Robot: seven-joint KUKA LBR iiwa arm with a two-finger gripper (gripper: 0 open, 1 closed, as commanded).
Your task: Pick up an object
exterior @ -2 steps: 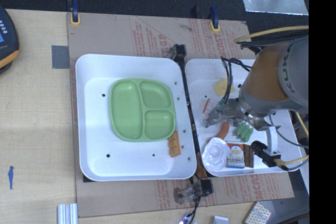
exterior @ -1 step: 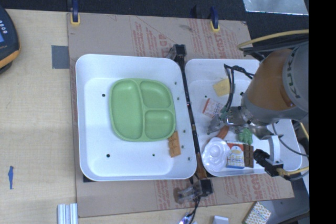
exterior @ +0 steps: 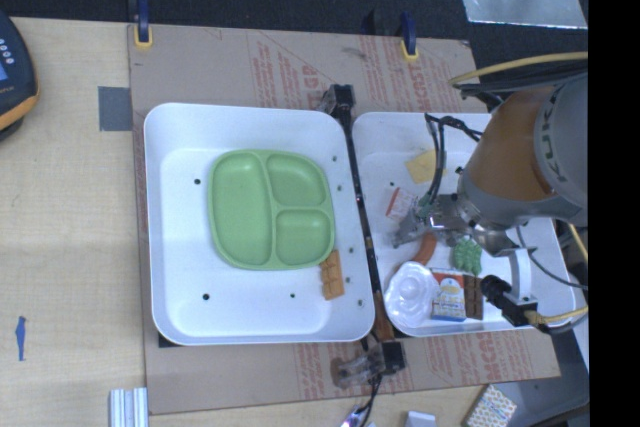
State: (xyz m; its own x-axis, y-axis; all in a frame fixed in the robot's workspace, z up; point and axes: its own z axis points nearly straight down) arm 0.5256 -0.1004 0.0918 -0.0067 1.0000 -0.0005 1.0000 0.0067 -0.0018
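Observation:
My gripper (exterior: 412,227) hangs low over the middle of the right bin (exterior: 385,137), at the end of the grey and orange arm (exterior: 515,160). Right under and beside it lie a red-orange sausage-shaped piece (exterior: 427,247) and a small red and white item (exterior: 394,202). A yellow piece (exterior: 424,164) sits farther back, and a green leafy piece (exterior: 466,256) lies to the right. At the bin's front rest a clear round lid (exterior: 409,293) and a small printed carton (exterior: 450,299). The arm hides part of the bin's right side.
The left bin (exterior: 170,215) holds a green divided plate (exterior: 270,209) and a brown waffle-like piece (exterior: 331,276) near its front right corner. A black divider (exterior: 356,185) runs between the bins. Cables (exterior: 540,315) trail at the right bin's front right.

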